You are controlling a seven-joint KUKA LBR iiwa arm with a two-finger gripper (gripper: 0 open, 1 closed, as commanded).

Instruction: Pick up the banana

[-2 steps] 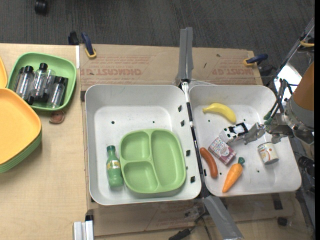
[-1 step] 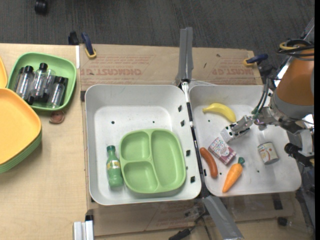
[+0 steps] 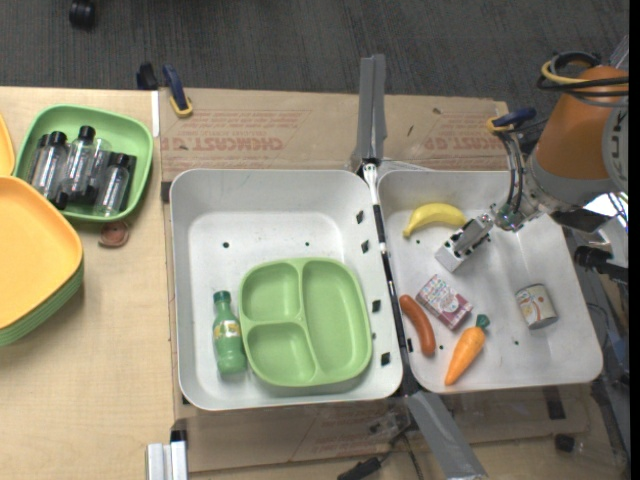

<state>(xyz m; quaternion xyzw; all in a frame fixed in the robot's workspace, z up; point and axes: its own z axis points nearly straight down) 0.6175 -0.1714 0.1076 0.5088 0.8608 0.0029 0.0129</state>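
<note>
The banana (image 3: 433, 217) lies just left of the pincer (image 3: 458, 249); whether the pincer is clenched, I cannot tell.

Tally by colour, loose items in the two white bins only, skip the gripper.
Green: 2 — divided plate, bottle
Yellow: 1 — banana
Orange: 1 — carrot
Red-orange: 1 — sausage
Pink: 1 — small box
Grey: 1 — can
Total: 7
</note>
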